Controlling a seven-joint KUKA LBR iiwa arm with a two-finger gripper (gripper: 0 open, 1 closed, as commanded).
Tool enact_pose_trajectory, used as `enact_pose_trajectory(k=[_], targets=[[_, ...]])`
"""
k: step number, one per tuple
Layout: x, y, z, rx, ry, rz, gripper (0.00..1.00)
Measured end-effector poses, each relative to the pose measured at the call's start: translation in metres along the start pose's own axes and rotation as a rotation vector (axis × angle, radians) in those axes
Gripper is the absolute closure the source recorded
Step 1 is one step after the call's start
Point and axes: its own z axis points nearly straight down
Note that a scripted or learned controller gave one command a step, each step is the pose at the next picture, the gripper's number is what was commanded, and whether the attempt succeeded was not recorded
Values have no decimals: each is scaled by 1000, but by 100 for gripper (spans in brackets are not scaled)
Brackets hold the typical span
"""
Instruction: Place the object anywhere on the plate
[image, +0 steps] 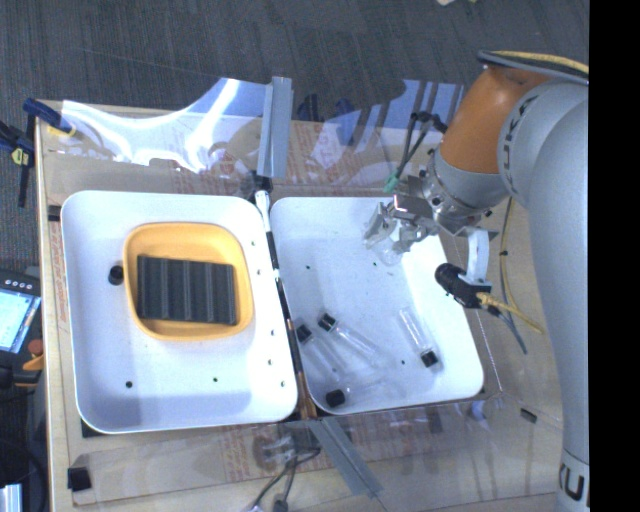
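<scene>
**Vials sitting in the right bin, plate over in the left**

Starting closest to me: the right bin (460, 375) has a handful of clear vials with black caps along its near side. One vial (336, 392) is by the near-left corner, another vial (340, 335) lies slanted a bit further in, and a third vial (416, 336) is toward the right wall. None of them touch the walls as far as I can see. The middle of that bin is bare white floor.

The left bin (100, 380) holds the yellow plate (185, 238), with a dark ribbed insert (188, 290) lying on it.

Further back, the gripper (395, 232) hangs over the far part of the right bin. I see nothing between its fingers, though how wide they're spread I honestly can't tell.
</scene>
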Motion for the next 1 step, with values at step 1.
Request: enact_pose_trajectory(k=[1], targets=[[18, -42, 26, 4, 2, -211, 100]])
